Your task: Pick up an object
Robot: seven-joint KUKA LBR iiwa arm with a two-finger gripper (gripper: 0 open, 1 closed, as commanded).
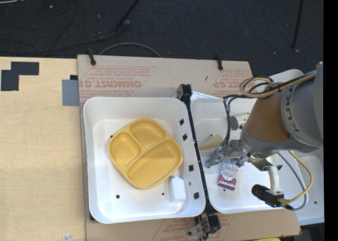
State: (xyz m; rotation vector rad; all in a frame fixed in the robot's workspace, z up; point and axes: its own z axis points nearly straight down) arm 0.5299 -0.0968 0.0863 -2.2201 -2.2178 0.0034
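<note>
- The grey arm w/ the orange band (266, 123) reaches in from the right, down low over the right white bin (296, 203).
- The metal claw (226, 156) sits near the left part of that bin, just above a small flat packet w/ red and white print (228, 175).
- Can't tell if the claw is open or closed; the arm hides too much of it.
- The packet lies flat on the bin floor, right by the claw tip. I can't tell if they touch.
- A small tan bit (212, 142) lies just up-left of the claw.
- The left white bin (100, 123) holds a yellow plastic plate w/ three parts (146, 153) and a small white block (177, 187) next to it.
- Task: nothing looks lifted yet. I think the grab & the lift are both left to do.
</note>
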